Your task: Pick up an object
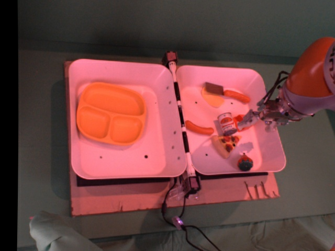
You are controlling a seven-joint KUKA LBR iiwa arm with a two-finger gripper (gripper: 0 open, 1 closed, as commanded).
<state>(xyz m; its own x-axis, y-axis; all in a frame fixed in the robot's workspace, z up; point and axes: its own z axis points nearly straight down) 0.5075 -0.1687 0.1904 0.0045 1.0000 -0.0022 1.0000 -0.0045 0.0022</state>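
The end effector (250,119) hovers low in the right bin (268,88); whether it is wide or narrow cannot be told. A small can (226,124) stands just beside it at nine o'clock, a pizza slice (227,145) at seven o'clock, and a sausage (236,95) at eleven o'clock. The left bin (104,161) holds an orange tray (110,113).
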